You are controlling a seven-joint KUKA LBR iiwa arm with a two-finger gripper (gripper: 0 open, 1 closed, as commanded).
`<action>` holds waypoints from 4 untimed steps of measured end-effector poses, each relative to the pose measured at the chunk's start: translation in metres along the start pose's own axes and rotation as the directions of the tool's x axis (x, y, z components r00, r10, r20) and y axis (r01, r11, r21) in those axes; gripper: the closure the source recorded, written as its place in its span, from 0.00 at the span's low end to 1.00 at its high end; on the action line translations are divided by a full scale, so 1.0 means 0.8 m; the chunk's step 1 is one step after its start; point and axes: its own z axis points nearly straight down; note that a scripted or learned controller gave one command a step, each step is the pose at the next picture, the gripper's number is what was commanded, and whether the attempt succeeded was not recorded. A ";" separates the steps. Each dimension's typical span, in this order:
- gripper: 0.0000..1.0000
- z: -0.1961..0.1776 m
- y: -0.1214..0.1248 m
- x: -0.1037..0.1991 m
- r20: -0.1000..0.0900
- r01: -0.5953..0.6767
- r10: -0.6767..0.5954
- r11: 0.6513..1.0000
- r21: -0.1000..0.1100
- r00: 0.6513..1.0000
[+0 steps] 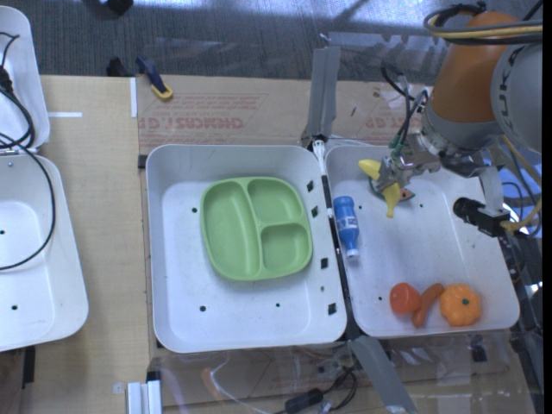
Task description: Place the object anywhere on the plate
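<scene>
A light wooden bench [95,222] carries a sheet of brown cardboard with mirrored red printing [216,119] under two shallow white plastic bins set side by side. Beyond the bench lies dark grey carpet [241,24] crossed by patches of pale light. On the bench's far edge rests a small blue and yellow clamp [153,81], and at the left stands a white moulded tray [34,248] with black cables [26,162] looping over it. A grey metal post [323,93] rises at the far end of the seam between the bins.

The left white bin [172,317] holds a light green plastic plate with three compartments [256,227], lying flat near the middle of the bin, with nothing on it.

The right white bin [483,248] holds a blue plastic bottle with a white label [347,225] lying along its left wall, and near its front edge a red tomato-like ball [404,298], an orange carrot-shaped piece [427,304] and an orange toy pumpkin [461,305], all close together.

The grey arm with its orange band [470,76] reaches in from the right, over the far part of the right bin. Its two-finger gripper [391,182] is closed on a yellow toy banana [385,184], the fruit sticking out on both sides of the fingers above the bin's far left corner, well apart from the plate.
</scene>
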 end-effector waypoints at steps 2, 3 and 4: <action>0.00 0.007 -0.025 0.110 -0.001 0.090 -0.090 0.996 0.000 0.996; 1.00 -0.004 -0.025 0.108 0.000 0.089 -0.089 0.996 0.001 0.996; 1.00 0.007 -0.042 0.207 -0.001 0.105 -0.105 0.995 0.002 0.995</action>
